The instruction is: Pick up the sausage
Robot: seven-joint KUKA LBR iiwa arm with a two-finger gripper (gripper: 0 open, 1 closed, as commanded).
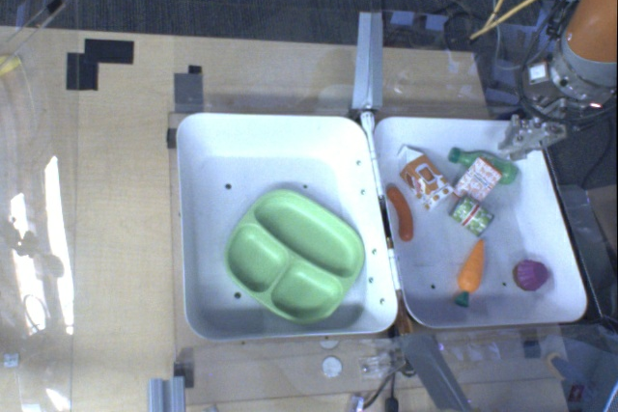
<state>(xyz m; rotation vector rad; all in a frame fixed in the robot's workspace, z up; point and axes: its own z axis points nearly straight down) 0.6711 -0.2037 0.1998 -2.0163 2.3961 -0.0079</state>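
Note:
The sausage (400, 211), a reddish-brown link, lies along the left wall of the right bin (560, 304), close to the divider between the bins. My gripper (528, 136) hangs at the bin's far right corner, above the rim, well to the right of the sausage. Nothing shows between its fingers. The arm with its orange band (591, 24) comes in from the upper right.
In the right bin lie a small orange-and-white carton (426, 179), a green bottle with a white label (482, 171), a small green can (472, 213), a carrot (470, 270) and a purple piece (530, 275). The left bin (203, 304) holds a green divided plate (295, 253).

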